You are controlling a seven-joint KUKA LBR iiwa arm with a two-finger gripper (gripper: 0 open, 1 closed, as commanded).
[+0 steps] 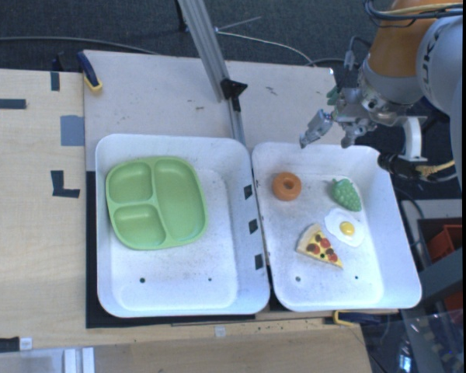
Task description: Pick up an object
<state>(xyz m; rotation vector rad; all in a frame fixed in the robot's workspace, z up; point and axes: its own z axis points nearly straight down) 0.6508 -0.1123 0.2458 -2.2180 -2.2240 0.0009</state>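
Observation:
The right bin [388,286] holds an orange donut [286,186], a green bunch of grapes [346,194], a fried egg [345,229] and a pizza slice [320,245]. My gripper [328,131] hangs above the bin's far edge, up and to the right of the donut. Its two fingers are spread apart with nothing between them. One fingertip [309,136] points toward the bin's back left corner. The grey arm with its orange band [412,14] comes in from the upper right.
The left bin [217,278] bears a green divided plate [155,202]. A metal pole [206,41] slants across the board behind the bins. Cables lie on the dark floor at the back. A yellow-tipped clamp [89,72] sits at the board's far left corner.

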